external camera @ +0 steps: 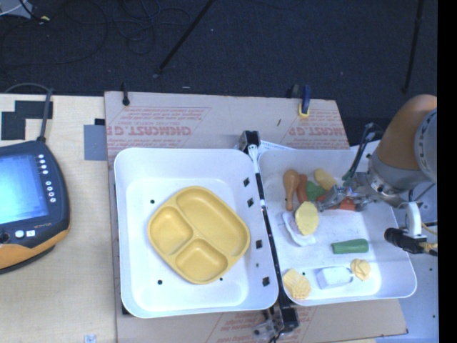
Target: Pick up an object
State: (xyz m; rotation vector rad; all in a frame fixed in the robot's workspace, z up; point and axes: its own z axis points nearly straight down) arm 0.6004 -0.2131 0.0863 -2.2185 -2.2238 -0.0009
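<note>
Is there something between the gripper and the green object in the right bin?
Nothing visible stands between them. The gripper sits low among the toys at the right bin's upper part; the green object lies apart below it, with bare bin floor between.

place: robotics lab | evidence: teach pendant (28, 202), cardboard-lined bench (214, 120), floor cables (93, 20)

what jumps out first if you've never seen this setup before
The big yellow divided tray sits alone in the left bin. The right bin holds a jumble of small toy foods, such as a green piece and a yellow slice. The grey and orange arm reaches in from the right, its pincer low over that clutter.
</note>
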